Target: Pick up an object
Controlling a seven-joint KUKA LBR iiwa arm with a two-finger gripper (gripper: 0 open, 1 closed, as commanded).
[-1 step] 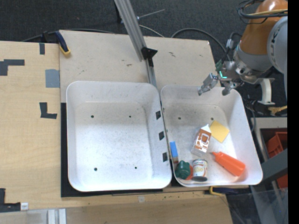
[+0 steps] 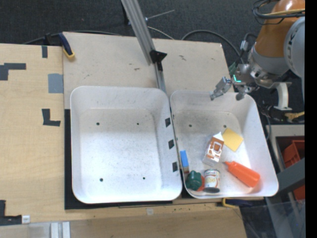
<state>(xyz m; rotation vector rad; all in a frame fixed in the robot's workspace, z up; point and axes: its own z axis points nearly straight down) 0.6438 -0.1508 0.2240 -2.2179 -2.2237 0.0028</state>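
My gripper [image 2: 229,91] hangs over the far right corner of the right bin [image 2: 198,105], fingers spread open with nothing between them. Well below it in that bin lie a yellow block [image 2: 233,139], a small orange-and-white carton [image 2: 215,149], an orange bottle-shaped toy [image 2: 242,173], a small can [image 2: 211,179], a dark green object [image 2: 194,180] and a blue bar [image 2: 184,160] along the left wall. All objects rest in the near half, apart from the gripper.
The left bin [image 2: 121,143] sits beside the right one, sharing a dividing rim. A slanted metal pole [image 2: 141,26] rises behind the bins. Cables run at the back right near the arm [image 2: 277,33].
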